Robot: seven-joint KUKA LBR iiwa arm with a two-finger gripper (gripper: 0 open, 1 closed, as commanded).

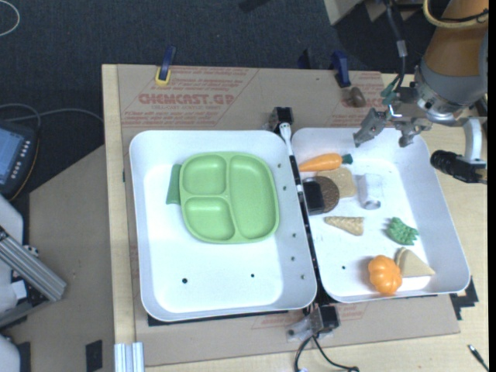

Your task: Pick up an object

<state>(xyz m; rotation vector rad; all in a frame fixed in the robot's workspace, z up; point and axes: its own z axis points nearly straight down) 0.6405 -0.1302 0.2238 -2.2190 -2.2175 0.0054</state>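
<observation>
My gripper (387, 129) hangs over the far edge of the right bin (446, 231), fingers spread open with nothing between them. Below it in that bin lie an orange carrot (321, 162), a brown cookie-like disc with a black piece (321, 194), a clear cup on its side (372, 190), a tan wedge (345, 225), a green leafy piece (402, 230), an orange pepper (384, 274) and a pale cheese wedge (413, 263). The carrot is to the gripper's lower left, well apart from it.
The left bin (155, 270) holds a green divided plate (229, 197). A black divider with clips (297, 200) runs between the bins. Clamps (164, 67) sit at the bench's far edge. The arm's orange band (461, 22) is at the upper right.
</observation>
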